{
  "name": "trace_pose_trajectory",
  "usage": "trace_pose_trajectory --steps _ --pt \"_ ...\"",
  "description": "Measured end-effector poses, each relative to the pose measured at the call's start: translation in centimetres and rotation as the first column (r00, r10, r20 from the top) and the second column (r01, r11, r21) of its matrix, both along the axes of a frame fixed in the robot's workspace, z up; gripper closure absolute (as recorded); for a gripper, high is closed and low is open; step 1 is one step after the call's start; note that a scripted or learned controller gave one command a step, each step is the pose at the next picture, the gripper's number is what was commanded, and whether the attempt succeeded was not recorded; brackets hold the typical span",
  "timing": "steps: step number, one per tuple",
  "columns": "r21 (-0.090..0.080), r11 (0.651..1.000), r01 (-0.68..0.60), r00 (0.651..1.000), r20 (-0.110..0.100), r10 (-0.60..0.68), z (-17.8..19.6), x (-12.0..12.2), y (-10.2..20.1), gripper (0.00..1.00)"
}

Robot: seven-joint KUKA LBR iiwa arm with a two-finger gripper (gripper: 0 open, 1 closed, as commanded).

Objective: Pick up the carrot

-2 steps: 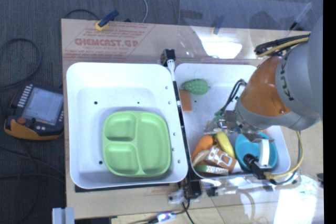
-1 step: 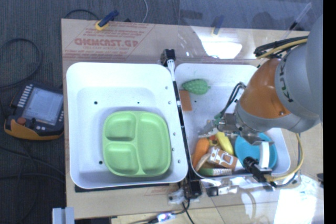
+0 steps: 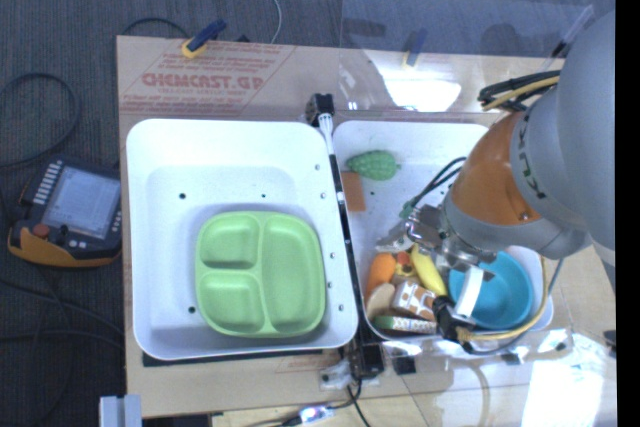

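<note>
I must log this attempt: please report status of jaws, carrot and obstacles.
Gripper low in right white bin, jaw state unclear. Small orange carrot piece lies apart at bin's left wall, untouched. Yellow banana and blue bowl crowd the gripper.

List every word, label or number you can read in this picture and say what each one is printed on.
"CHEMCAST GP", red print on the brown board under the bins, behind the left bin.
The handheld pendant left of the bench has a screen, too blurred to read.
The packet in the right bin carries print, too small to read.
</note>
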State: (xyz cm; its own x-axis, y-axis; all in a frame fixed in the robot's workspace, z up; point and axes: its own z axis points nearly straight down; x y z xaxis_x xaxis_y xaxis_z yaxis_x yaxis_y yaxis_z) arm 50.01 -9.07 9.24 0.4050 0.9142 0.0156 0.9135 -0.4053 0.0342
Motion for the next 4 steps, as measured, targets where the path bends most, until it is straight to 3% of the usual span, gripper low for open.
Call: trace_pose_trajectory --steps 1,2,3,4 --pt "0.008 0.970 0.242 0.970 -0.021 -0.241 -0.1 1.6 0.0 0.00" --pt "0.007 0.962 0.273 0.962 -0.011 -0.273 -0.1 -0.6 -0.4 0.00" --pt "0.000 0.961 0.275 0.961 -0.003 -0.275 1.2 -0.5 -0.8 1.00" --pt "0.002 0.962 0.275 0.961 -0.013 -0.274 0.9 -0.7 -0.7 0.00"
